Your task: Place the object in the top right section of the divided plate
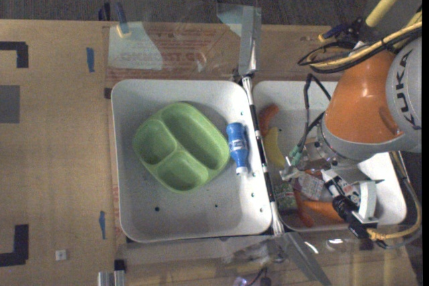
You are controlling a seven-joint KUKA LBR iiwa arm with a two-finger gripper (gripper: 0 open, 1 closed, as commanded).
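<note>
- The gripper (310,174) hangs low over the right bin (395,211), buried in a clutter of objects; whether it is spread or pressed together I cannot tell, and nothing is plainly seen pinched in it
- The divided plate (181,145) lies well to the gripper's left, in the left bin (127,144); its top right section is the long curved one nearest the blue bottle (236,147)
- Candidate objects crowd just beside the tool: a yellow banana-like piece (274,146) and an orange carrot-like piece (267,116), both lying lengthwise up the bin
- The plate looks like smooth matte green plastic, rounded, with three raised-wall compartments; the bins are glossy white
</note>
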